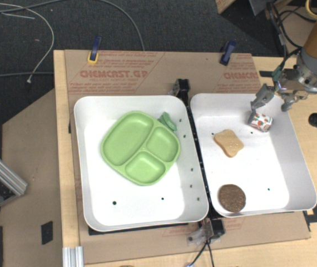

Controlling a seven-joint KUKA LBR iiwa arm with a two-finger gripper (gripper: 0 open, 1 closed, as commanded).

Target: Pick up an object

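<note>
Above the right bin's [297,166] far edge, the gripper [273,97] hangs with its fingers [261,98] spread wide, gripping nothing. Just below them lies a small white speckled block [261,122]. Nearer the camera sit a toast slice [228,142] and a brown round patty [232,197].

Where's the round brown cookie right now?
The round brown cookie lies in the right white bin, near its front edge toward the left corner, in front of the tan toast-shaped piece.
</note>
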